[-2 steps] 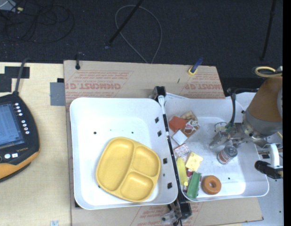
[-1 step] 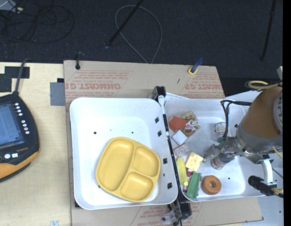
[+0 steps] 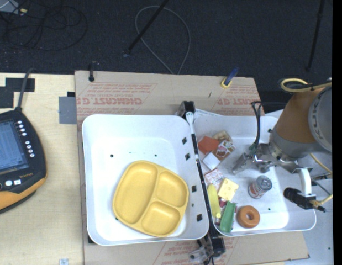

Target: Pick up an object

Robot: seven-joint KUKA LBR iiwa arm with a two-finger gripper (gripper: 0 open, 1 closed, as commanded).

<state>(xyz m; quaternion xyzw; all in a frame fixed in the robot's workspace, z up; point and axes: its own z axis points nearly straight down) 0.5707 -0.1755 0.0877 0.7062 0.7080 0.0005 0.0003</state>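
At the far left I see a handheld control pendant with an orange-and-black housing and a lit screen; the text on the screen is too small for me to read. It rests on the pale bench top, clear of the bins.

Under both bins lies a flattened cardboard sheet. I see red print on it, upside down from this camera; I cannot read it with confidence. A small blue-and-yellow item sits at the sheet's far edge.

The left bin holds a yellow divided plate with three compartments, lying flat toward the near right corner.

The right bin holds the candidate objects. Along its left wall I see a red-orange packet, a small printed carton, a white card and a red-printed card; none of the print is legible. Nearer the camera lie a yellow block, a yellow stick, a green tube, a brown ring shaped like a doughnut, and a small can with an unreadable red label.

The gripper is low over the middle of the right bin, just beyond the can and right of the cards. I cannot tell how far its pincer is parted, and I see nothing held in it. The arm covers the bin's far right part, and black cables cross in front of it.
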